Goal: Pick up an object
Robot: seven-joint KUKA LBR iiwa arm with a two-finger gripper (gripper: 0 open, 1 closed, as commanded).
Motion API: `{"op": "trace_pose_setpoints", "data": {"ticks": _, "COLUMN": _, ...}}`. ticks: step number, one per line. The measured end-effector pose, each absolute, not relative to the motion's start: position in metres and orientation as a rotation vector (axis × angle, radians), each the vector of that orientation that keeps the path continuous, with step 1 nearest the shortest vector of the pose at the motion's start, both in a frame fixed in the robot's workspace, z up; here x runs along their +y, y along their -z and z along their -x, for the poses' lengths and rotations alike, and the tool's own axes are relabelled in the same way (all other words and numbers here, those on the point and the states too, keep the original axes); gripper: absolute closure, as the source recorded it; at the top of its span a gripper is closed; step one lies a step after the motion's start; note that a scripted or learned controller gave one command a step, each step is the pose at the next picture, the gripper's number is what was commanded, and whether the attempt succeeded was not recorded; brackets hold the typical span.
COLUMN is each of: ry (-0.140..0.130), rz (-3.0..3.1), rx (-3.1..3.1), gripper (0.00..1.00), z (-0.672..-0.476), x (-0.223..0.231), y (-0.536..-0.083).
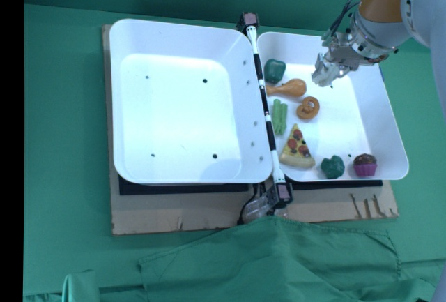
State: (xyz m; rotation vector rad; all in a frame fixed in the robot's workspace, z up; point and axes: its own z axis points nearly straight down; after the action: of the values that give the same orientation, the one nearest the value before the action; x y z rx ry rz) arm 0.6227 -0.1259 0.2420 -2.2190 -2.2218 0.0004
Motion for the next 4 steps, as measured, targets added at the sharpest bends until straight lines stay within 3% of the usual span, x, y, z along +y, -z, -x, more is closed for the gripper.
{"op": "trace_pose_setpoints", "data": {"ticks": 1, "ry": -0.006, "rz": 2.225, "rx": -2.211, "gripper": 1.0, "z": -0.54, "x": -0.118, "y": -0.197}}
{"op": "trace_pose_setpoints", "data": {"ticks": 2, "ry": 0.006, "rz": 2.236, "rx": -2.219, "gripper": 1.0, "z": -0.545, "x": -0.119, "y": -0.212}}
{"op": "trace_pose_setpoints", "data": {"ticks": 3, "ry": 0.016, "rz": 2.225, "rx": -2.235, "gripper": 1.0, "z": -0.608, "x": -0.066, "y": -0.285}}
{"op": "trace_pose_setpoints", "data": {"ticks": 4, "ry": 0.016, "rz": 2.225, "rx": -2.233, "gripper": 1.0, "z": -0.693, "x": -0.027, "y": -0.321}}
